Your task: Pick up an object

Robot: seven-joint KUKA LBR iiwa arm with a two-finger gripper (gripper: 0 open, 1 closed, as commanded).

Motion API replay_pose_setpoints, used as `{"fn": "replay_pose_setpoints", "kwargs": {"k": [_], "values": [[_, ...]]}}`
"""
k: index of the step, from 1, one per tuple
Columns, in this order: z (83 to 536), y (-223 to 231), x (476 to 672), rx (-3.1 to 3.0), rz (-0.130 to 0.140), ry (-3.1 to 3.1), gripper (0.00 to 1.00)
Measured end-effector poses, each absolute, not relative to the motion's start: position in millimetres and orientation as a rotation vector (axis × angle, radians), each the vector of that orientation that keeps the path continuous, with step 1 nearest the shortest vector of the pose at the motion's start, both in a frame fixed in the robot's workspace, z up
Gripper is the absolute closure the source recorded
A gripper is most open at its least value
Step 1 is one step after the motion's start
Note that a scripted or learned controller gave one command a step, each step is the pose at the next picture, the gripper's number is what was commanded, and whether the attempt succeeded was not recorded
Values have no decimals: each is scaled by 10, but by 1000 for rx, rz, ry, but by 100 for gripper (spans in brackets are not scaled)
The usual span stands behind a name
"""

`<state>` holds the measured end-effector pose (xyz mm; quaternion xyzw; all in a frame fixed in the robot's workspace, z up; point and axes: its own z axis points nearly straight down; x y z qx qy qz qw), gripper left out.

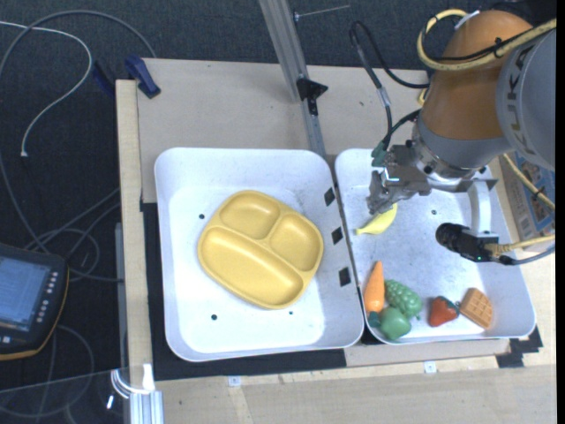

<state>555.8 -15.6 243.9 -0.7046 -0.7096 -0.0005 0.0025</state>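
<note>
The yellow banana-shaped piece [377,223] sits in the right bin [508,263], near its left wall and toward the far half, with its upper end right under the gripper [381,200]. You can see the gripper touching or overlapping that end, but whether the piece lies between its tips is too small to tell, and so is how the tips stand; treat the grasp as unproven.

By the look of it, you are at the grasp step: the arm is low over the piece and the lift is not yet done. The next move calls for a firm close on the banana's end, then a straight rise clear of the bin's left wall, watching that the piece comes up with it.

Along the near edge of the same bin lie a carrot [375,286], a green vegetable [399,309], a strawberry [443,311] and a waffle piece [478,307], well apart from the gripper. The left bin [177,237] carries a yellow divided plate [260,248].
</note>
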Motion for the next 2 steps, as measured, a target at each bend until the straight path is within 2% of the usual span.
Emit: {"fn": "replay_pose_setpoints", "kwargs": {"k": [1, 2], "values": [[2493, 372, 5512, -2211, -4, -2228, 100], [2324, 974, 5365, -2209, 2, -2226, 100]]}}
